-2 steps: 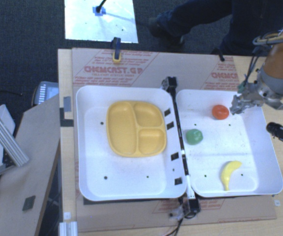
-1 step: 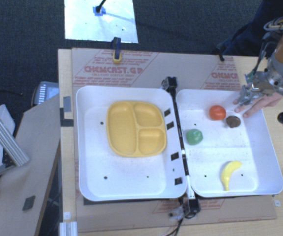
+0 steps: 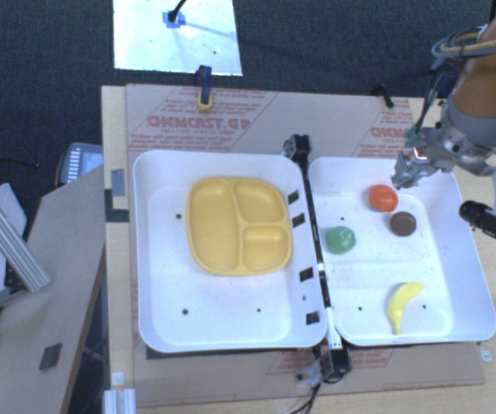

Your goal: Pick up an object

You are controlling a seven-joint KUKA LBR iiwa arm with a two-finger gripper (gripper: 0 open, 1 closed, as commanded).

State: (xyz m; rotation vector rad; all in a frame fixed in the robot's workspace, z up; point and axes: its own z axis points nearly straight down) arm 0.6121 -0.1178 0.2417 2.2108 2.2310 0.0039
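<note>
Right bin (image 3: 455,317): orange ball (image 3: 383,198) at its upper middle; brown ball (image 3: 402,223) just below-right of it; green object (image 3: 341,240) lower-left; yellow banana (image 3: 402,305) well below. Claw (image 3: 405,174) hangs just above-right of the orange ball; spread or pressed together, cannot tell. Nothing lifted yet; descent, grasp and lift all remain, by my judgement.

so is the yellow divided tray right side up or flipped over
Right side up. The yellow tray lies flat in the left bin with its three compartments facing upward, their raised dividers visible, and nothing in them.
</note>
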